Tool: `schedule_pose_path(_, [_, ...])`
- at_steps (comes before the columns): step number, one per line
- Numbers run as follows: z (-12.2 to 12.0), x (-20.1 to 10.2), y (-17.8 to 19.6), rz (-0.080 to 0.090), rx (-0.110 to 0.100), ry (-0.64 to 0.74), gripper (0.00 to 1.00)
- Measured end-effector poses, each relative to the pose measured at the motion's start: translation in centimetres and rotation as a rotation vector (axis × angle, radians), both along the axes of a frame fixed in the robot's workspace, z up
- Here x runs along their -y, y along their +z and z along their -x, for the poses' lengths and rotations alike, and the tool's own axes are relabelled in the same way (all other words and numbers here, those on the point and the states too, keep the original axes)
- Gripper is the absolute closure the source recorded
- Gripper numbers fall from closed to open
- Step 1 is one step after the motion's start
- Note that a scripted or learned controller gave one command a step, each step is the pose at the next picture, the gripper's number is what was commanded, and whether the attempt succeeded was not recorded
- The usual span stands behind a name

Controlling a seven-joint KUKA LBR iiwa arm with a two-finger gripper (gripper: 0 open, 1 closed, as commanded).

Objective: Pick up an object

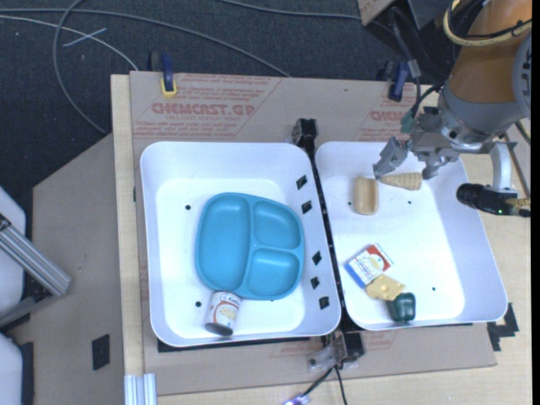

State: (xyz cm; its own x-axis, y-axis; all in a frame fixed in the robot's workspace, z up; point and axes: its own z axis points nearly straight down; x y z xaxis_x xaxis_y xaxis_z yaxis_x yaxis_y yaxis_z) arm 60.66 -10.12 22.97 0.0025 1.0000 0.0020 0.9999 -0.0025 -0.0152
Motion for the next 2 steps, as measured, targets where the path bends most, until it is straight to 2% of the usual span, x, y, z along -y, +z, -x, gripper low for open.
schedule_pose_path(1, [-0.3, 0.0, 0.8, 0.001, 0.014, 0.003, 0.0])
schedule_pose_path(2, [-0.3, -0.6, -5.3, 0.0, 0.01, 0.003, 0.0])
